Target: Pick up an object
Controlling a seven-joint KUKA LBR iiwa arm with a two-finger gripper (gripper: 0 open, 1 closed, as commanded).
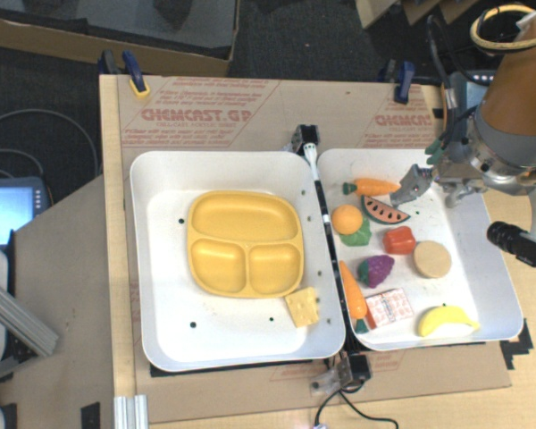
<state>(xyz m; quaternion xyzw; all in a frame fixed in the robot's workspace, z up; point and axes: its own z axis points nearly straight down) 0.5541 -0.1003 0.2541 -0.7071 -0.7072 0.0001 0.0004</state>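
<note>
Gripper (417, 184) over the melon slice (386, 211); grip state: we cannot tell.
We judge it light, stiff, slick: pinch across its flat faces.

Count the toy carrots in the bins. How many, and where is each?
2. One carrot lies at the far end of the right bin, beside the watermelon slice. The other carrot lies along that bin's left wall. Others may be hidden.

The grey KUKA arm (511, 137) wears a broad orange band above its wrist, ending in a pale metallic two-finger gripper (414, 184) with dark cabling behind.
</note>
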